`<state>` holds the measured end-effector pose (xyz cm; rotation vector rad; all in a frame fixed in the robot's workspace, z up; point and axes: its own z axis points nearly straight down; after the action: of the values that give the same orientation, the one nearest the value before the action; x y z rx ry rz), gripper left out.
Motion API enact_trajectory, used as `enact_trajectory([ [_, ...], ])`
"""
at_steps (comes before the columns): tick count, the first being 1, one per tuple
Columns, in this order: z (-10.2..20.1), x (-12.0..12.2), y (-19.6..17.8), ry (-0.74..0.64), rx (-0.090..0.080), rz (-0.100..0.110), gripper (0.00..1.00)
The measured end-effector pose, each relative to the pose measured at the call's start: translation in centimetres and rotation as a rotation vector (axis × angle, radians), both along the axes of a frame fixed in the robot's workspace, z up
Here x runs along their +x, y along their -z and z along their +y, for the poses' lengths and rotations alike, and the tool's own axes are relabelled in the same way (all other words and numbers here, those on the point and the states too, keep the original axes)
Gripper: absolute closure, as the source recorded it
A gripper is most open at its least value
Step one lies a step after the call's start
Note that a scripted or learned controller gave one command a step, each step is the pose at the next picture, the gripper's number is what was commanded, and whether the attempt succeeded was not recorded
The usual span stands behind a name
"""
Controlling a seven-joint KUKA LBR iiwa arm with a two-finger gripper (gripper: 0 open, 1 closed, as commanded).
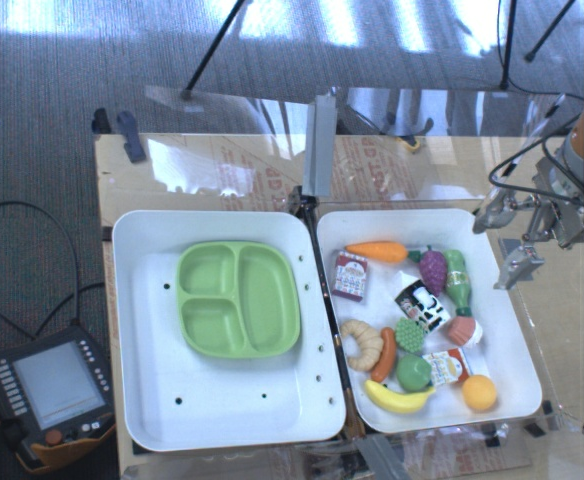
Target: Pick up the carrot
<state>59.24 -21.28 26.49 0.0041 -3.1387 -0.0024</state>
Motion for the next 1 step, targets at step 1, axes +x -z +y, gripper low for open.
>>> enact_trajectory([
  [1, 3.4, 4.03, 15.08, -0.25, -0.001, -0.01, 0.0],
])
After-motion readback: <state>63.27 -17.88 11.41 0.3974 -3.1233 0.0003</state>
